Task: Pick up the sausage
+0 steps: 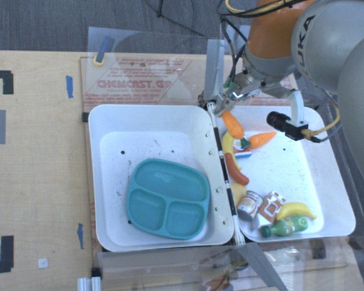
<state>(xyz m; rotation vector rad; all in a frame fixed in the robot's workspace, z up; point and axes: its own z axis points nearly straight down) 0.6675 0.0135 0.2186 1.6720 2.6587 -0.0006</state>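
From above, a pale wooden worktop (36,180) fills the left of the frame, marked with black tape corners and short blue tape strips. Dark grey carpet (60,8) runs across the top, with black cables trailing over it at upper centre. A clear plastic sheet with red print (139,80) lies just above the bins.

The left bin (109,132) sits at centre and holds a teal divided tray (168,197) in its lower half; small dark specks dot the bin's floor. The right bin (327,187) touches it along a shared edge.

The sausage (236,169) lies in the right bin near that shared edge, at mid height, angled down to the right, beside a yellow banana-like piece. Above it lie two carrots (233,126), (261,140). At the lower part of the bin are a can (250,203), a small red-and-white box (271,206), a banana (296,211) and a green bottle (284,227).

The arm (327,35) enters from the upper right. The end effector (221,102) hangs over the bins' upper shared corner, above the sausage and apart from it; whether it is spread or pressed together I cannot tell.
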